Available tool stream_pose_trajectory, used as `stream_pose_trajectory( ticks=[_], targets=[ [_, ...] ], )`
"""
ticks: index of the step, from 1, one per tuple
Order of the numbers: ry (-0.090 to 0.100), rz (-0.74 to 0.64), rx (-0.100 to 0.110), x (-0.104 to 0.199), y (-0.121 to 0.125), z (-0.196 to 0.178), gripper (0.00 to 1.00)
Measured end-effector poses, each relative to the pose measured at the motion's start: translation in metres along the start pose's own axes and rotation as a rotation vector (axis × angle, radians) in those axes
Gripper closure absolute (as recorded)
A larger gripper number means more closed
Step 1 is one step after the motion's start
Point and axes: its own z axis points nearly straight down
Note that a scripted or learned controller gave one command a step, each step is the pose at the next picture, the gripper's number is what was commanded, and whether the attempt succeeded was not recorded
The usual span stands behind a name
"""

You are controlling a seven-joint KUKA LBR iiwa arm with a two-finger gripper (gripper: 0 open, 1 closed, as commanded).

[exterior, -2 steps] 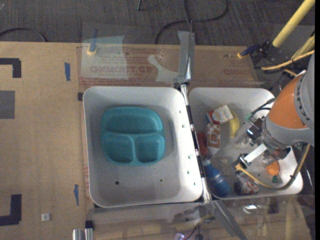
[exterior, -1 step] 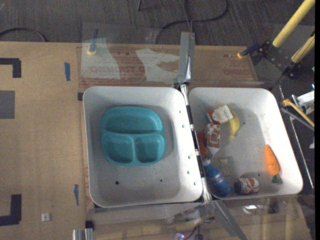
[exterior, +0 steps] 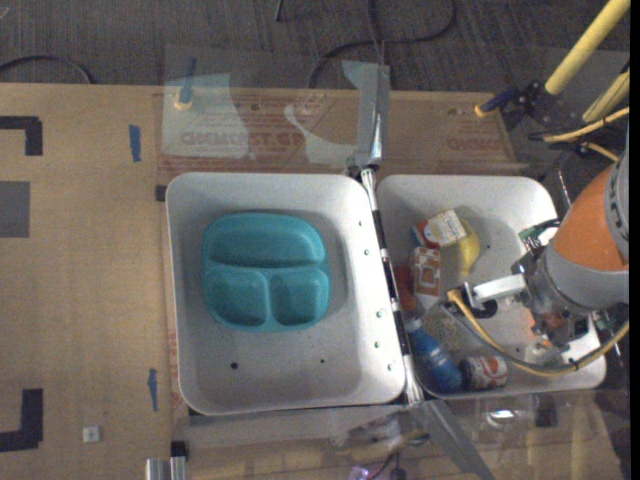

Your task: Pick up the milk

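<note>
1. The jaws (exterior: pixel 553 340) hang below the grey wrist, over the right side of the right bin (exterior: pixel 520 190); clutter and cable hide the tips, so I cannot tell whether they stand spread or pressed together, and nothing shows between them.
2. The arm (exterior: pixel 590 248), with its orange band, reaches in from the right and leans over the bin's right wall, a yellow cable (exterior: pixel 490 336) looping beneath the wrist. That stance suits a drop into the bin from above.
3. The milk (exterior: pixel 443 230), a small white and red carton, lies near the upper left of the right bin, well apart from the jaws. It looks tipped on its side, resting against a yellow item (exterior: pixel 464 253).
4. Just below the milk sits a red and white box (exterior: pixel 426 268); further down a blue bottle (exterior: pixel 433 356) and a small can (exterior: pixel 485 371) lie near the bin's lower edge. The things are heaped loosely along the left wall, likely tumbled there.
5. The left bin (exterior: pixel 190 298) holds a teal divided tray (exterior: pixel 266 270), flat in the middle.
6. Both bins sit side by side on the table (exterior: pixel 80 268). The pick appears not yet begun.
</note>
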Motion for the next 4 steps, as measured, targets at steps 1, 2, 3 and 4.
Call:
stream_pose_trajectory(
  ticks=[1, 2, 3, 4],
  targets=[
    [-0.002, 0.002, 0.001, -0.001, 0.001, -0.009, 1.0],
    [0.002, -0.061, -0.002, 0.014, -0.054, -0.054, 1.0],
    [0.002, -0.287, -0.004, -0.004, 0.019, -0.095, 1.0],
    [0.001, -0.451, -0.002, -0.021, 0.084, -0.071, 1.0]
  ],
)
